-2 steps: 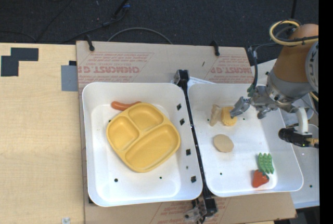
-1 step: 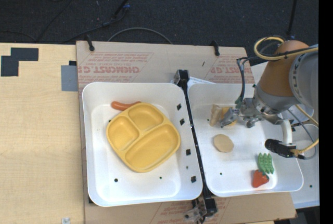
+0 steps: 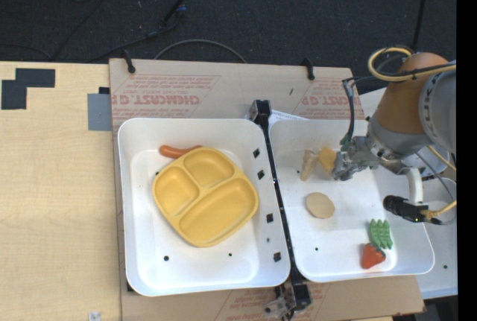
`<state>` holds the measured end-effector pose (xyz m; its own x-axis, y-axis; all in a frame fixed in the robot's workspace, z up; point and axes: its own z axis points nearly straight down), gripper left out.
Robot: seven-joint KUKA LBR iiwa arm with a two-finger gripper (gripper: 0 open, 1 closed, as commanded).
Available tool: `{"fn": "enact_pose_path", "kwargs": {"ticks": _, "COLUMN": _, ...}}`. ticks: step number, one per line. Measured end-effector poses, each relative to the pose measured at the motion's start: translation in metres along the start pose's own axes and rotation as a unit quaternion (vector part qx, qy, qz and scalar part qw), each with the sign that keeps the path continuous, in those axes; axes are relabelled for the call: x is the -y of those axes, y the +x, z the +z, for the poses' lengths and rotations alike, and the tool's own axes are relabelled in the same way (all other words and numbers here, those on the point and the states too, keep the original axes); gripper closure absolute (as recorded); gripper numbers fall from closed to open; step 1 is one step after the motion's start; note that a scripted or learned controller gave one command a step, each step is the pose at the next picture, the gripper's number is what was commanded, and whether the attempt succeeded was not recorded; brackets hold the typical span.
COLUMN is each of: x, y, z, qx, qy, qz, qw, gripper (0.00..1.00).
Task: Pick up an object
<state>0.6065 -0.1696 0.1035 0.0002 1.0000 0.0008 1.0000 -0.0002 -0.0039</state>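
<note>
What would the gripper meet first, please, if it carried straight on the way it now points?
Pointing toward the view's left, the gripper would probably first meet the yellow block just ahead, with the tan piece right behind it. Height above the right bin is unclear from this slant.

We cannot make out the fingertips of the gripper (image 3: 344, 169), which blur into the dark wrist hardware beside a yellow piece (image 3: 327, 158). An orange carrot-like item (image 3: 177, 151) is partly hidden behind the yellow divided plate (image 3: 206, 196). The arm (image 3: 417, 107) runs off the right side.
</note>
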Motion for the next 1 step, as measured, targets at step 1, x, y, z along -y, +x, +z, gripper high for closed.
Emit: {"fn": "enact_pose_path", "kwargs": {"ticks": 1, "x": 0.0020, "y": 0.0000, "z": -0.0633, "qx": 0.001, "qy": -0.003, "qz": -0.001, "qw": 1.0000, "gripper": 1.00}}
